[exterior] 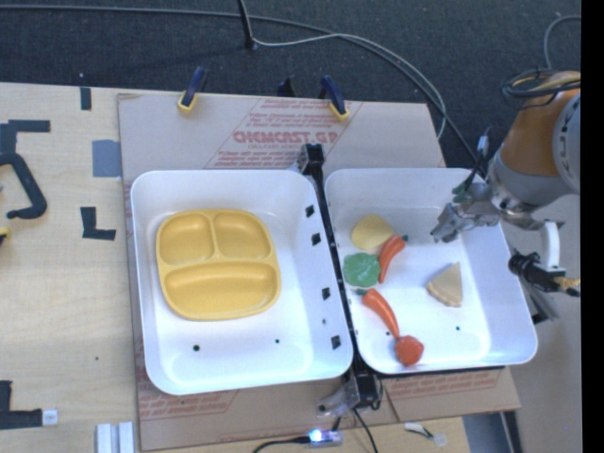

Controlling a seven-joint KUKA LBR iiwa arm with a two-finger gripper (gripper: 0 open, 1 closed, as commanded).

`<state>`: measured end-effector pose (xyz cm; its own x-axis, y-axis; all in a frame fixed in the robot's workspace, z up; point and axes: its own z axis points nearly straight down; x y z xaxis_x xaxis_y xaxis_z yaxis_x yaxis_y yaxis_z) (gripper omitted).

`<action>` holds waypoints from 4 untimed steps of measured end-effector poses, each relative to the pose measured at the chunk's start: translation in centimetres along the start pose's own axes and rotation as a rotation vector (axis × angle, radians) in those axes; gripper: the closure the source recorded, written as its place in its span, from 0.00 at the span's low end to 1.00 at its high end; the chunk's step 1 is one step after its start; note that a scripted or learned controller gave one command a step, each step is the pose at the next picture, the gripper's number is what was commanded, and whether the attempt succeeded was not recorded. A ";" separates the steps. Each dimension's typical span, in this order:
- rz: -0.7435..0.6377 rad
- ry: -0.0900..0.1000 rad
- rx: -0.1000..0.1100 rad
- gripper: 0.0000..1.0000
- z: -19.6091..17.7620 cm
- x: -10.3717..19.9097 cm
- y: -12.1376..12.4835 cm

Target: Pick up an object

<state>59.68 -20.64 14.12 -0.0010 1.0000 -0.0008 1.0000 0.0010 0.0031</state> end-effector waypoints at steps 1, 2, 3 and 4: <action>0.000 0.000 -0.002 1.00 -6.3 0.2 0.3; 0.001 0.000 -0.001 1.00 -11.5 0.2 0.4; -0.003 0.002 0.004 1.00 -10.1 5.5 -0.1; -0.004 0.002 0.004 1.00 -8.7 10.7 0.0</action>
